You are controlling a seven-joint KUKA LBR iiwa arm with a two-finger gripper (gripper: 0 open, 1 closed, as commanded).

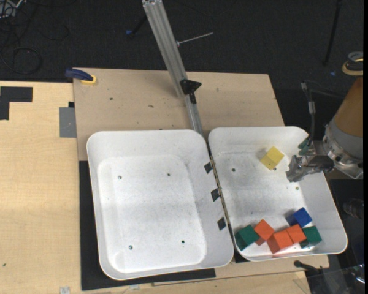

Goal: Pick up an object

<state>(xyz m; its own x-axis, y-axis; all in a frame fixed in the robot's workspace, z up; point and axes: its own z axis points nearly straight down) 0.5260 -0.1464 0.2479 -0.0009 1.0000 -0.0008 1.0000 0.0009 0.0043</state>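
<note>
Grey gripper (296,169): at the 3 o'clock edge of the right bin (251,141), hanging off an arm (349,127) with an orange band; whether it is open or closed, I cannot tell, and nothing shows in it.
Yellow block (272,158): the nearest thing, just beside the gripper at its 10 o'clock, lying alone on the bin floor, tilted.
Heap of blocks: at the bin's 5 o'clock corner, well apart from the gripper; a blue block (301,215), orange blocks (281,239) and green blocks (247,235) packed touching.
Left bin (104,146): beside the right one, at 9 o'clock.
Step in hand: by my reading, the approach; no grasp yet.
Next move: probably a short shift toward 10 o'clock to centre over the yellow block, then a descent and a close. Its tilt may make it slip; the heap's crowding would be harder.
</note>
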